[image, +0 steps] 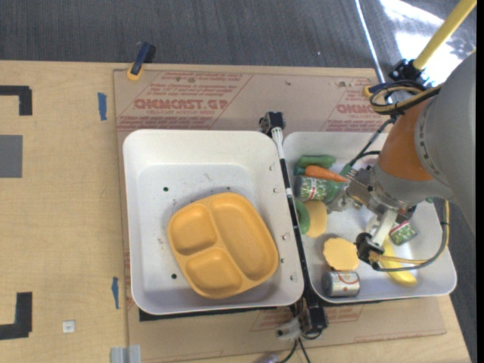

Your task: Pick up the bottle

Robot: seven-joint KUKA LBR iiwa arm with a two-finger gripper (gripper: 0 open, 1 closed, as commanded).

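Green bottle (318, 189) lies with one end hidden behind the tool (353, 193), whose state cannot be told.

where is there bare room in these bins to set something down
Left bin: a broad bare strip between its far wall and the yellow tray, plus a narrower one along its left wall. Right bin is crowded: bottle, carrot, can and banana leave only a small bare patch by its far wall.

We read "CHEMCAST GP" in red capitals on the flat brown paper-faced sheet (181, 89) lying on the pale wooden surface (60, 203); the word repeats, partly covered, near its right end.
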